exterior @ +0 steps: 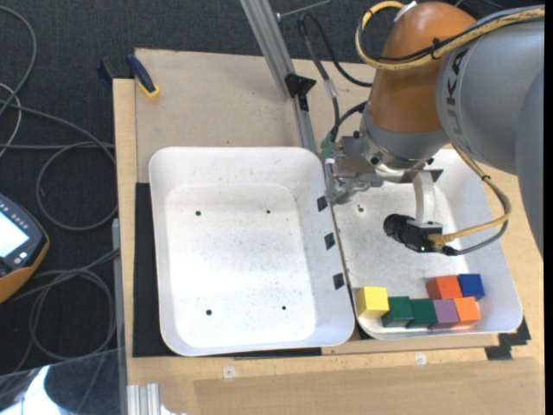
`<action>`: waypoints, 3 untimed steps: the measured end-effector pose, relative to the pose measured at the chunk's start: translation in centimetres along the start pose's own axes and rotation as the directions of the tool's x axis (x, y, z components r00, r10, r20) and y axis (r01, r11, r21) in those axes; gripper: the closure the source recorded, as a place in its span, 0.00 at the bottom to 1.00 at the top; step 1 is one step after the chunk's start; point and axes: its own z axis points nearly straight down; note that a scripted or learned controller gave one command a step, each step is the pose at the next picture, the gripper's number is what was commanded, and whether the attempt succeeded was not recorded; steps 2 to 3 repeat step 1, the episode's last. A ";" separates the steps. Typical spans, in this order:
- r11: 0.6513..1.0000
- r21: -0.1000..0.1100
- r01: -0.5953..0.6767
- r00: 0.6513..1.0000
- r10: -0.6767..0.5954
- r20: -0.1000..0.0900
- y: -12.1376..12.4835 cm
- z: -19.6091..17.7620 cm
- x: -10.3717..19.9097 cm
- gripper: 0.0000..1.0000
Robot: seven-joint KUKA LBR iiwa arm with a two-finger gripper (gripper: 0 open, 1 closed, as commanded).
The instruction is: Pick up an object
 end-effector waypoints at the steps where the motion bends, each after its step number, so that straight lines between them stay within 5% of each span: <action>1: 1.000 -0.002 0.001 1.000 -0.001 -0.001 1.2 -0.7 5.0 1.00; 3: 1.000 -0.002 0.001 1.000 -0.001 -0.001 1.2 -0.7 5.0 1.00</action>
